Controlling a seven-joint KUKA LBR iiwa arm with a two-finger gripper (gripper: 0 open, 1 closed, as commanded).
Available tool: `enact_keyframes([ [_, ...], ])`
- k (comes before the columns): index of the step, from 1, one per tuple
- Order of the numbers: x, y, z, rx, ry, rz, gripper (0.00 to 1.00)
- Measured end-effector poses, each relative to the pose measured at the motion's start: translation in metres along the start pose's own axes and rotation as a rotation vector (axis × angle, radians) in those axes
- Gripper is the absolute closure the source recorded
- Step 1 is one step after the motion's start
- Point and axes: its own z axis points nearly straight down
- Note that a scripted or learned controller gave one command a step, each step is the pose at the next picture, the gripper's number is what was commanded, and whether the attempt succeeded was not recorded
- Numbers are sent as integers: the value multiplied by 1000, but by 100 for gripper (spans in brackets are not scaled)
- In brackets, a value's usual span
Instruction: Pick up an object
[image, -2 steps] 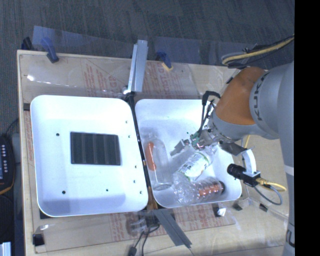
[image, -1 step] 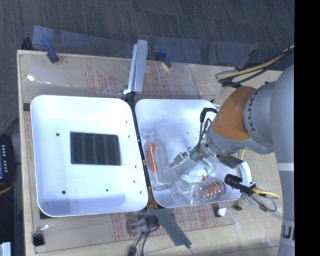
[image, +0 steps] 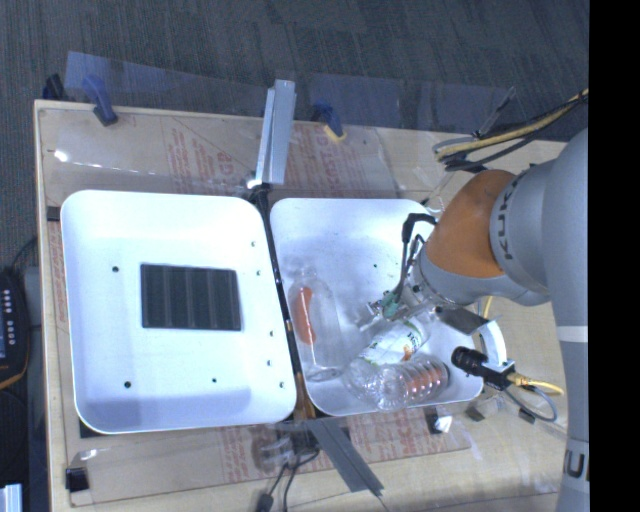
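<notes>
Pincer (image: 392, 306) is hanging low inside the right bin (image: 330, 220), under the wrist; can't tell its state from this angle. Clear plastic bottle (image: 398, 380) is lying just below it, toward the near rim, long axis running left-right, looks apart from it. Orange-capped tube (image: 303, 312) is lying off to its left, long axis up-down. Left bin (image: 90, 300) is sitting well apart.

Clear plastic bottle (image: 305, 318) with an orange inside, lying on its side near the right bin's left wall. Second clear bottle (image: 398, 382) with a coppery ribbed part, on its side along the front wall; crumpled white-and-green wrapper (image: 392, 342) just above it.
</notes>
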Motion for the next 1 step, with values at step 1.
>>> enact_keyframes([
  [1, 0, 1, 0, -1, 0, -2, 0],
])
